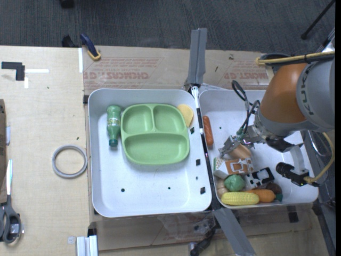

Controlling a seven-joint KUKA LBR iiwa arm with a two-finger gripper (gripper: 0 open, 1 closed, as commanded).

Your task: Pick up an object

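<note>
My gripper is low in the right bin, at the end of the grey arm with the orange band. It hangs right over a tan bread-like piece and seems to touch its upper left. Just below lie a small printed carton, a green round vegetable, a yellow corn cob, an orange carrot and a black-and-white toy. An orange sausage lies by the bin's left wall.
The left bin holds a green divided plate, a green bottle and a yellow piece at the plate's right corner. A grey ring and scissors lie on the bench at left.
</note>
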